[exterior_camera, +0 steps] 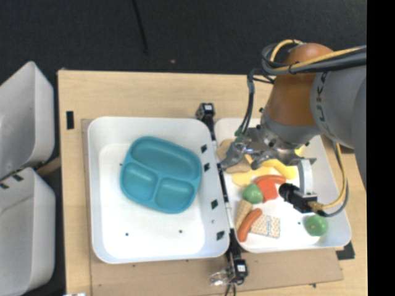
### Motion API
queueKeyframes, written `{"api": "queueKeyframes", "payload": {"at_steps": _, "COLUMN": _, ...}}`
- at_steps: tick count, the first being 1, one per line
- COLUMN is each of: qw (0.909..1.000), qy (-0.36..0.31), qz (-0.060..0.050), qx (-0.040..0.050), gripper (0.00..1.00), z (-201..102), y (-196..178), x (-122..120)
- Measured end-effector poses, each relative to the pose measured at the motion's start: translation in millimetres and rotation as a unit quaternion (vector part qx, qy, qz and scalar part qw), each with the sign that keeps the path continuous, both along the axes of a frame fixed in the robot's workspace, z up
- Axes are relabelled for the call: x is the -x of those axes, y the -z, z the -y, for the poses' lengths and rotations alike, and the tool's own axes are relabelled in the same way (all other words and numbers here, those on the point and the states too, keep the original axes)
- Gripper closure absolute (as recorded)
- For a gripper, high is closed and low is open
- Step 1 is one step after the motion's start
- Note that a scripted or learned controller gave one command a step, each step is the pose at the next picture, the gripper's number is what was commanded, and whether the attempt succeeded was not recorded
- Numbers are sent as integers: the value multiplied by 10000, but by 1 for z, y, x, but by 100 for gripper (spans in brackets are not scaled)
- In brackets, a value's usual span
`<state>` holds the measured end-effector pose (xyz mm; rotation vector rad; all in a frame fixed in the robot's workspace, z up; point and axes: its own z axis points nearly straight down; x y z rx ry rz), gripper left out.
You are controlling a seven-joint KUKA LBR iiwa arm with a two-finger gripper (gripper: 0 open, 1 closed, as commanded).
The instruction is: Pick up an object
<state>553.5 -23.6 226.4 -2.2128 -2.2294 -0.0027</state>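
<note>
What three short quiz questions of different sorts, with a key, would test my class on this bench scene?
1. True or false: the teal divided plate lies in the left bin.
2. Multiple choice: the hot dog in the right bin lies A) at the bin's far end, B) near the divider between the bins, towards the near end, C) on the teal divided plate.
3. Fill in: the gripper hangs over the ____ bin.

Key: 1 true. 2 B. 3 right.
</note>
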Motion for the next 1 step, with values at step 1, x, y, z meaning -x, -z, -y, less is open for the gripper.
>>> {"api": "queueKeyframes", "payload": {"at_steps": 1, "qw": 10000, "qy": -4, "qz": 0, "qx": -2, "gripper": 100, "z": -60, "y": -8, "x": -7}}
